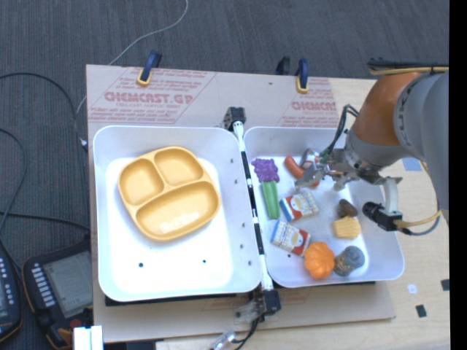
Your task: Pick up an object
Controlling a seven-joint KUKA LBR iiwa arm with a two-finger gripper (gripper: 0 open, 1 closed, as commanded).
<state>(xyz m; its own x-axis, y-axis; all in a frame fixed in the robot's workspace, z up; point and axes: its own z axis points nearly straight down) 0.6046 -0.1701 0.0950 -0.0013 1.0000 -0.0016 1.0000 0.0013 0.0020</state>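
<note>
My gripper (312, 169) is down in the right bin (379, 268), near its far middle, at the end of the grey arm with the orange band (379, 115). It sits just right of a small red sausage (293, 166) and above a red and white carton (300, 205). Nothing is visibly held in it. Elsewhere in this bin lie purple grapes (265, 169), a green cucumber (271, 199), a second carton (290, 237), an orange pumpkin (319, 259), yellow corn (347, 228), a brown piece (346, 208) and a grey round piece (351, 259).
The left bin (117, 268) holds a yellow divided plate (169, 192). A black rail (248, 195) runs between the two bins. Cables hang from the wrist (387, 214) over the right bin's right side.
</note>
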